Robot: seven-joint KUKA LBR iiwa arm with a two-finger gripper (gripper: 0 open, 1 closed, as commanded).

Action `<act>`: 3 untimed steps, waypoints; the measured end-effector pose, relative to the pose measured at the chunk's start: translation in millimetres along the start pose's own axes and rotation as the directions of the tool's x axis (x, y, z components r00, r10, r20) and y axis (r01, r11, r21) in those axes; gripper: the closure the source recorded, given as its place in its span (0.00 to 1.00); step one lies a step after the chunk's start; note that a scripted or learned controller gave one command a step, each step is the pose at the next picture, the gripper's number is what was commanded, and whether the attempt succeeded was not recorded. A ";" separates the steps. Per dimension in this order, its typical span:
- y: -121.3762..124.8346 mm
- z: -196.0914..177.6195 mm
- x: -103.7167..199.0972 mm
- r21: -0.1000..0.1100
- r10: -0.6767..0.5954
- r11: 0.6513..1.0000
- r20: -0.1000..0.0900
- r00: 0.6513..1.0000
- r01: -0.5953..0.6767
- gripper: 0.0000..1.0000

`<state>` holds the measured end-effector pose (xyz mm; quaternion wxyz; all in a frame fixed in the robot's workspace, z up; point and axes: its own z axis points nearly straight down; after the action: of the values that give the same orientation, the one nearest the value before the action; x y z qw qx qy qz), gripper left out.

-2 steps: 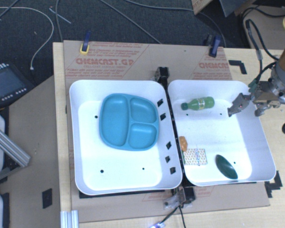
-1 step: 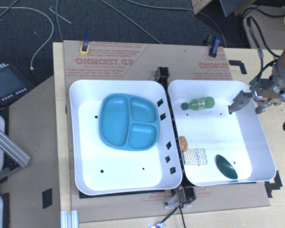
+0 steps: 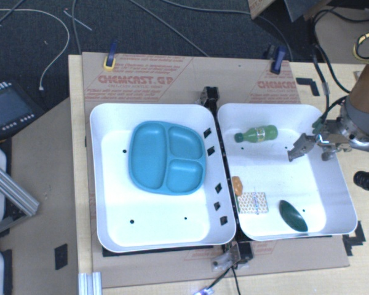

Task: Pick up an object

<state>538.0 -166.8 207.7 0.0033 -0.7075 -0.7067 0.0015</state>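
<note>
One green bottle (image 3: 257,134), lying flat, perhaps plastic.

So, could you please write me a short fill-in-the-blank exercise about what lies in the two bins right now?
1. The blue plate lies in the ____ bin.
2. The green bottle lies on its ____ in the right bin.
3. The plate has ____ compartments.
4. The hand is above the ____ bin.

Missing words: left; side; three; right
</note>
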 end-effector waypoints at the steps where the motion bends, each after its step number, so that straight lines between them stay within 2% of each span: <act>1: 2.4 61.2 7.2 0.001 -0.001 1.000 -0.001 1.000 0.001 0.00; 2: -7.3 110.5 11.6 0.001 -0.001 1.000 -0.001 1.000 0.001 0.00; 3: -5.1 96.1 10.8 -0.008 0.000 1.000 0.001 1.000 0.000 1.00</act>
<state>532.2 -155.7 111.6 0.0002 -0.7073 -0.7069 -0.0007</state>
